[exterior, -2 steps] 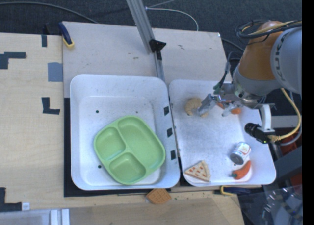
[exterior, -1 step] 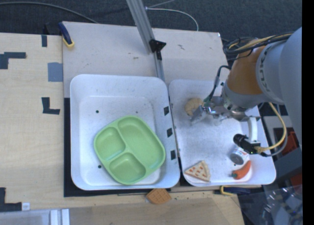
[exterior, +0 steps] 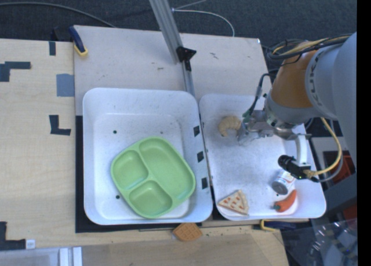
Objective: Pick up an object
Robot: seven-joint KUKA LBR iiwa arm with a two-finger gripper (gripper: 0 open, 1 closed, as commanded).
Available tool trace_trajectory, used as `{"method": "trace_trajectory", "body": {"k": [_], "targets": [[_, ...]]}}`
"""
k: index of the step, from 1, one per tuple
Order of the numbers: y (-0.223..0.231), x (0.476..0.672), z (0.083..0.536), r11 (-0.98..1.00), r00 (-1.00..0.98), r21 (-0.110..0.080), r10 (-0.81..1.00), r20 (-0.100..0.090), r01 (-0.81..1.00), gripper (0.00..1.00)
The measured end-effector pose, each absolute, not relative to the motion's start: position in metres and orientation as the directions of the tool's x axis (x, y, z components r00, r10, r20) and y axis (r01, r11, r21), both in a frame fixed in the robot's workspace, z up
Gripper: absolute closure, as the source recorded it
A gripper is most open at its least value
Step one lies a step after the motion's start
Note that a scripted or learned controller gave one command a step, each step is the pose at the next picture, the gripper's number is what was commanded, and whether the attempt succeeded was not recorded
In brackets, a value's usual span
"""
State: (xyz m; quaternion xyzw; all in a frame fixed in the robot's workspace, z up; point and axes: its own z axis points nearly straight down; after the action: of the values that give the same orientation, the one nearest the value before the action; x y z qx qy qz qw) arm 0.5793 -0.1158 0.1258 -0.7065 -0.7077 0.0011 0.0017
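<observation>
From the overhead camera we had the gripper (exterior: 248, 132) low in the right bin (exterior: 255, 189), just beside the croissant (exterior: 229, 124) near the bin's far left corner. We could not tell how wide it stood, and nothing showed in its hold. To do this well, we judged we should centre over the croissant and straddle it before closing, since it sat close to the wall. Nearer us lay a sandwich (exterior: 233, 202), a can (exterior: 282, 183) and a carrot (exterior: 286, 202). The left bin (exterior: 98, 120) held a green tray (exterior: 152, 176).
</observation>
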Motion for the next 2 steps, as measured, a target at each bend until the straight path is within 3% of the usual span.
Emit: {"method": "trace_trajectory", "body": {"k": [2], "targets": [[-0.103,0.576,0.219,0.002,-0.002,0.003,1.000,-0.001,1.000,1.00]]}}
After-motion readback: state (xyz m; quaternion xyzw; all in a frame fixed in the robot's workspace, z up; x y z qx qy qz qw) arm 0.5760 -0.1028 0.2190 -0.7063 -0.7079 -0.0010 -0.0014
